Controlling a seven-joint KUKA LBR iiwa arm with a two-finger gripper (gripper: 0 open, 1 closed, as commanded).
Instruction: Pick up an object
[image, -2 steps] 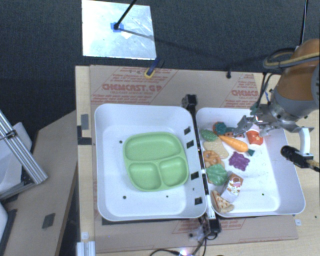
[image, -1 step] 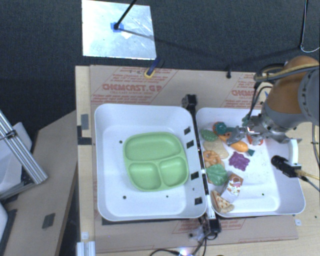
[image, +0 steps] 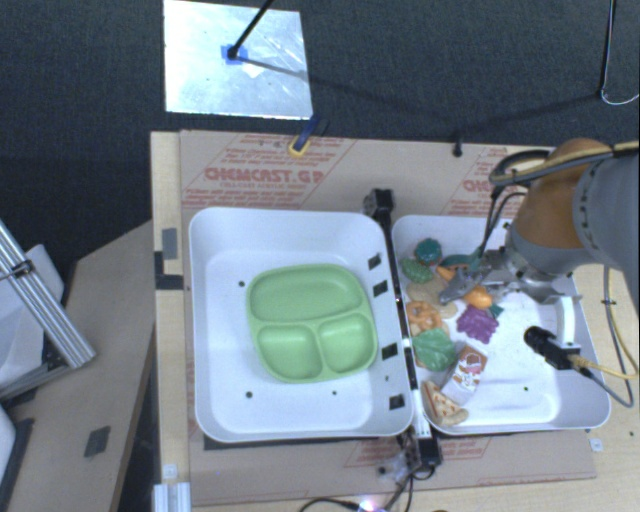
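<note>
arm (image: 590, 205): grey with an orange part, it comes in from the right edge of the frame, over the upper part of the right bin.
gripper (image: 468, 284): low over the toys in the upper left part of the right bin, pointing toward the left.
fingers: i cannot tell if they are open or closed, they are too small and dark against the toys.
orange toy (image: 481, 298): just beside the gripper tip, maybe touching; a grip on it cannot be seen.
purple grapes (image: 478, 322): just below the orange toy, in the middle of the right bin.
other toys: a teal piece (image: 428, 249) near the top, a green leafy piece (image: 434, 348) lower, a small carton (image: 466, 372) toward the bottom.
right bin (image: 530, 395): white, on the right half of the surface.
left bin (image: 225, 300): white, touching the right bin; it holds a green divided plate (image: 310, 322).
</note>
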